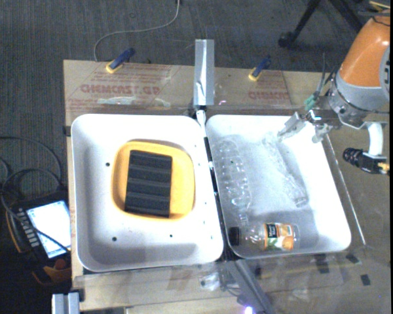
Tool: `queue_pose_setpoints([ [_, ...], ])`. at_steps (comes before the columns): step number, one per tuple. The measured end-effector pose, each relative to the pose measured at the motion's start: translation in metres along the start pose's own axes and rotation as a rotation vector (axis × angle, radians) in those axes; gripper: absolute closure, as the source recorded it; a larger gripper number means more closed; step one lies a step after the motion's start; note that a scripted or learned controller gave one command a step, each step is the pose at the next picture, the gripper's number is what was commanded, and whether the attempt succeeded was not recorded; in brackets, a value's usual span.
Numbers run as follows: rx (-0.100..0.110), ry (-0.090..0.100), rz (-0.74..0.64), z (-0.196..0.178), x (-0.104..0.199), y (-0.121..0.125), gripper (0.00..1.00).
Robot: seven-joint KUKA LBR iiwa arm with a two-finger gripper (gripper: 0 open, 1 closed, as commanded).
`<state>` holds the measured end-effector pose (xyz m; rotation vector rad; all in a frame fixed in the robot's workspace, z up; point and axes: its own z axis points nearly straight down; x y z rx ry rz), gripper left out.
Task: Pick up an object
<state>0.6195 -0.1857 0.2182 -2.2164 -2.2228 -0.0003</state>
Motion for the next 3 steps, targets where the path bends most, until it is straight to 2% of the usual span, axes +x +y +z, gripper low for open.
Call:
queue_pose_setpoints([
  [1, 0.0, 0.0, -0.284, 0.081, -0.016, -0.11, 0.0],
  [2, -0.002, 0.0, -0.522, 0.076, 0.009, -0.135, 0.0],
  [3, -0.017, -0.016, -0.575, 0.126, 0.031, -0.13, 0.0],
])
